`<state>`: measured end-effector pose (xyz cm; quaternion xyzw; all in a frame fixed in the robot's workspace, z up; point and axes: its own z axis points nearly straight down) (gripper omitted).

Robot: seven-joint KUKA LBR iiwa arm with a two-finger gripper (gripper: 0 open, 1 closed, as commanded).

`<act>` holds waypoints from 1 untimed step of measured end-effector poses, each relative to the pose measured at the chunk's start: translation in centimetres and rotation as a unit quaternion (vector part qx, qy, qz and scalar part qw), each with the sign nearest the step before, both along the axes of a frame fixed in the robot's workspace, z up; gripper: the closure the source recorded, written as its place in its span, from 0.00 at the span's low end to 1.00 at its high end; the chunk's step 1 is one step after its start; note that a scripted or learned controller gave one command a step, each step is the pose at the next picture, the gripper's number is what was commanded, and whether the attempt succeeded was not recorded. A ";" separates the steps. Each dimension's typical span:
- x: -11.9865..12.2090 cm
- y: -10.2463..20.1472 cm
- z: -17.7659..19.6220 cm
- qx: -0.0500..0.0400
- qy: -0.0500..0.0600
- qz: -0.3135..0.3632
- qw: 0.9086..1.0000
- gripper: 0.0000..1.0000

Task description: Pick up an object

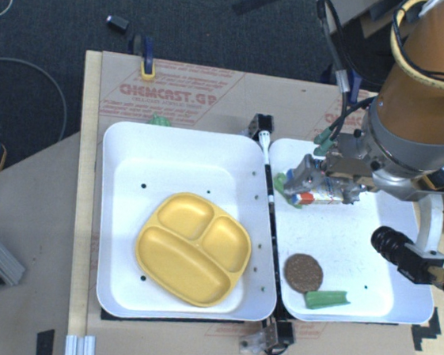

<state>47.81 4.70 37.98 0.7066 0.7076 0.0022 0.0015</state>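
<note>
Hovering at upper right, the gripper (310,184) has fingers closed on a red-white-blue tube (321,198); a round brown disc (303,272) and green wedge (326,299) lie below — a glossy yellow tray (192,247) sits left.

The two bins are white: the left bin (116,200) and the right bin (370,273). The left one has a few tiny black dots on its floor. A yellow tray (192,247) lies in it. In the right bin are a brown round disc (303,272) and a green strip (326,299). The gripper (308,186) is grey metal, with something red, white and green by it. The arm (436,78) is orange-brown and grey. The tabletop (176,88) is light brown with faded red letters. The floor (45,49) is dark.
</note>
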 end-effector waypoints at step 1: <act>0.1 3.1 -1.7 0.000 0.005 0.001 1.000 1.00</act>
